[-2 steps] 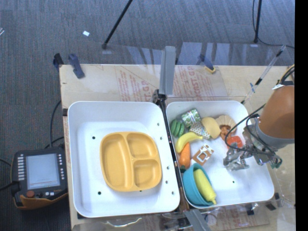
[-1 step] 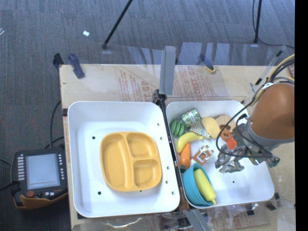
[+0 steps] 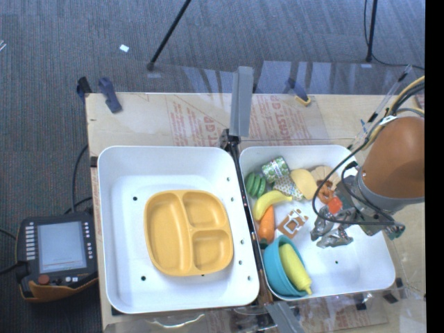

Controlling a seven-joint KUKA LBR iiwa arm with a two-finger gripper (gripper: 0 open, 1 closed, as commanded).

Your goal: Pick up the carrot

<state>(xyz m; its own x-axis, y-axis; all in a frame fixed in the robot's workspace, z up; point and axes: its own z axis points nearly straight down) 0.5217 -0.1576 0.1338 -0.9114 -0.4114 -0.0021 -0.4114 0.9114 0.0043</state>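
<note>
End effector (image 3: pixel 333 236), metallic, grip state unclear, over the right bin (image 3: pixel 361 272), apart from the tapered orange carrot (image 3: pixel 266 224).

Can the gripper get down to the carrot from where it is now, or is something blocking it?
Probably yes, but it is tight. The carrot lies uncovered by the right bin's left wall, so it is open from above. The banana, the blue bowl and a small orange-and-white block crowd it. The gripper hovers to its right.

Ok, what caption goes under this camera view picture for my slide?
Robot hand hovers in the right bin, the carrot lying apart by the banana.
</note>
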